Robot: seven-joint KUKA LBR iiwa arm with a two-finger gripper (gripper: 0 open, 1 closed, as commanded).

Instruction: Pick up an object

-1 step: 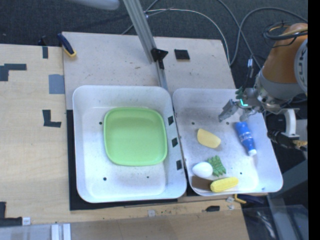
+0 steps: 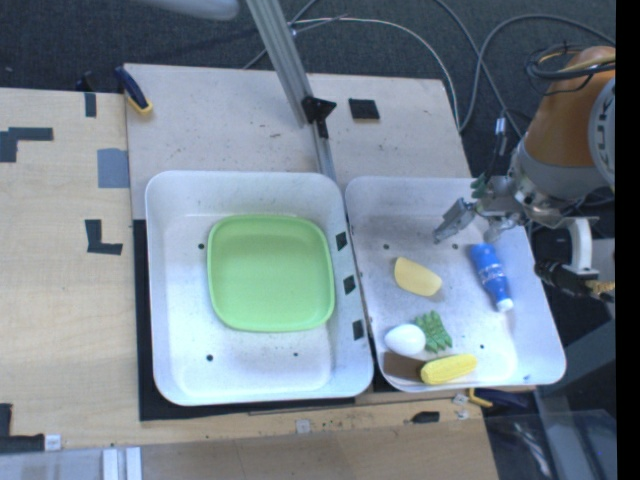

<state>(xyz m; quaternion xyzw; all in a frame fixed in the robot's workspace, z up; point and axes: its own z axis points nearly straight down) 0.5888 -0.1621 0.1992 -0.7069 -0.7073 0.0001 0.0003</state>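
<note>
Camera view, read left to right. Left bin (image 2: 170,268): one green plate (image 2: 270,273), lying flat near the middle, square with rounded corners. Right bin (image 2: 535,343): five small items. Nearest the dividing wall, a white egg-shaped piece (image 2: 405,340) touching a green leafy piece (image 2: 434,330); just below these, a yellow corn cob (image 2: 448,369) against the front wall. Above them and apart, a yellow lump (image 2: 417,277), resting alone on bare floor. Further right, a blue bottle (image 2: 491,276), lying on its side, white cap toward the front.

Gripper (image 2: 462,218): poised over the upper part of the right bin, above and just beside the bottle's upper end, well clear of the yellow lump. Fingers spread apart, nothing between them.

Judged likeliest target: the blue bottle, being closest. Probably light, rigid plastic with a smooth, round body; liable to roll or slip under a poor pinch. Best taken across the middle of the barrel, fingers square to its long axis. Yellow lump judged an easier alternative: isolated, probably soft or hollow toy food, light.
</note>
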